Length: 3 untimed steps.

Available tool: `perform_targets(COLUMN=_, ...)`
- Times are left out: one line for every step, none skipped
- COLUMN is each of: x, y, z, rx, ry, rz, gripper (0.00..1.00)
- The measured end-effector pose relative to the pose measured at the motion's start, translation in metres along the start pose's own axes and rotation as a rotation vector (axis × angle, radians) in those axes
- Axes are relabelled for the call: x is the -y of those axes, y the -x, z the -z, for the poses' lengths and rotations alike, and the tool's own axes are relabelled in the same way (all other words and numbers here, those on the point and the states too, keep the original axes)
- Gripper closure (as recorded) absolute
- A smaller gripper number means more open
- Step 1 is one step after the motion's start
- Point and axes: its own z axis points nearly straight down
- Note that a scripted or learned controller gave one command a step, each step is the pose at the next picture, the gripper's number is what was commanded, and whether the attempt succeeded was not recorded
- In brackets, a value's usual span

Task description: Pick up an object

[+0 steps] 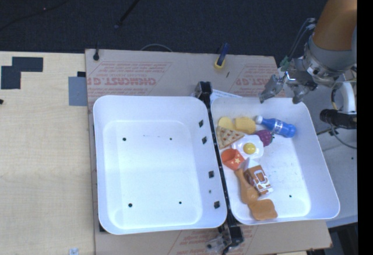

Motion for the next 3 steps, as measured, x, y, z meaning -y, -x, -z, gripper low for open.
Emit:
perform_targets(x=0.002, y=-0.042, z=-0.143, rx=-0.003, ry=-0.009, rz=0.002, gripper=0.0)
perform_targets(x=0.057, y=-0.033, z=-0.169, rx=-0.001, ry=0.014, rz=-0.003, gripper=0.0)
perform_targets(x=-0.002, y=-0.056, z=-0.169, rx=0.002, ry=0.005, rz=0.002, gripper=0.0)
